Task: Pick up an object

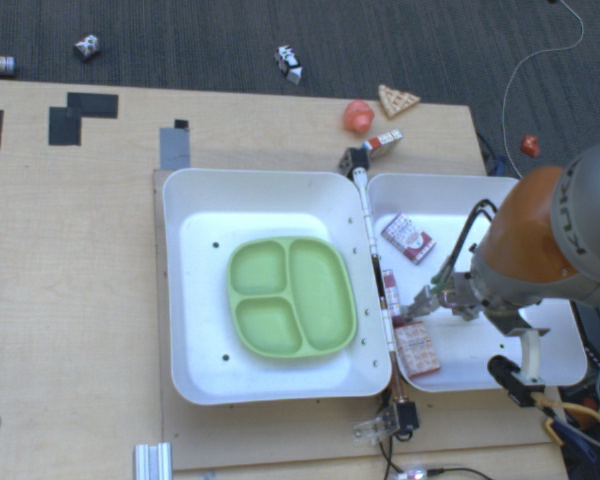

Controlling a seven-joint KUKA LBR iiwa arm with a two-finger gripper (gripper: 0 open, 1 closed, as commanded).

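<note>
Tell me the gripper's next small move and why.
Probably ease straight down and close. The gripper sits low in the right bin, just above the pink packet by the divider, and nothing shows between its fingers yet.

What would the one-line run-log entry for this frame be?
arm: over right bin | gripper: low near left wall, beside pink packet | red-white packet: untouched | green tray: left bin

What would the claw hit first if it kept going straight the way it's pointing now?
The claw points left and down in the right bin. First in line is likely the reddish packet just below its tip, or the bin's left wall; depth is unclear.
</note>
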